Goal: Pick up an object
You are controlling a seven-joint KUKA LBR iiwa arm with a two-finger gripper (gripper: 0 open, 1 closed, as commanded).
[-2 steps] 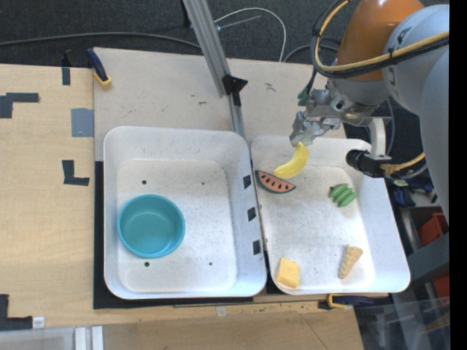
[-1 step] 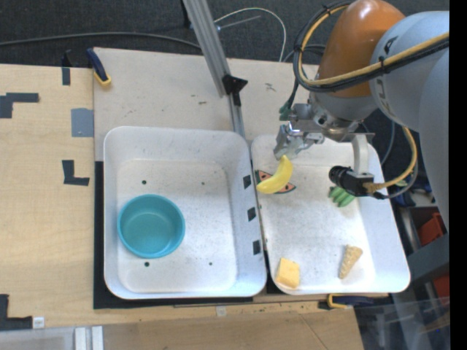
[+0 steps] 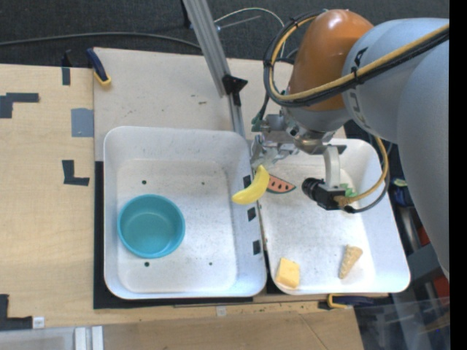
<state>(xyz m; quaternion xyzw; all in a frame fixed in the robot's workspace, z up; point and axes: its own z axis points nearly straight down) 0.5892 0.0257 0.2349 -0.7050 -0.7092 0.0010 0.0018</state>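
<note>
My gripper (image 3: pixel 260 159) hangs over the ridge where the two bins meet, and its fingers are shut on the top end of a yellow banana (image 3: pixel 250 188). The banana dangles below the fingers, curving down and left across the rim between the bins. Just to its right, a red watermelon slice (image 3: pixel 281 186) lies on the floor of the right bin (image 3: pixel 379 268). The grey arm with its orange band covers the back of the right bin.
A blue bowl (image 3: pixel 151 226) stands at the front left of the left bin (image 3: pixel 175 144). A yellow cheese wedge (image 3: pixel 288 273) and an ice cream cone (image 3: pixel 350 261) lie at the right bin's front. A grey pole (image 3: pixel 211 42) rises behind the bins.
</note>
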